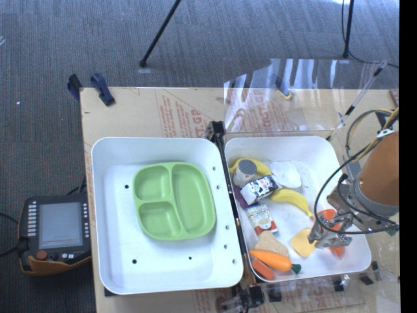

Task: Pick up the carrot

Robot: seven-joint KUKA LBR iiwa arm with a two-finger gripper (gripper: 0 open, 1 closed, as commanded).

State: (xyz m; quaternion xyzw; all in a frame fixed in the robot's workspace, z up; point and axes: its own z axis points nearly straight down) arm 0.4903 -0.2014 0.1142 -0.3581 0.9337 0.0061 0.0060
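In the camera view, the carrot [272, 260] was seen lying on its side near the front edge of the right bin [324, 147], its orange body pointing left and a small green tip at its right end. A second, smaller orange piece [262, 270] was found just in front of it, against the bin's front wall. A slice of bread [270, 243] was touching the carrot from behind. The gripper [330, 235] was placed to the right of the carrot, low over the bin floor near the right front corner, with a yellow wedge [301, 242] lying between the two. The carrot was kept apart from the gripper and was not touched by it. Whether the gripper was spread or pressed together could not be told, since its tip was blurred against red and orange pieces beneath it, and nothing could be made out as held. Behind these, a banana [293, 199], a small dark carton [258, 190], a white lump [285, 173] and a grey can [245, 172] were scattered across the same bin. In the left bin [111, 240], a green divided plate [174, 199] was set flat near the middle. A handheld control pendant [57, 230] was seen on the floor to the left of the bench.
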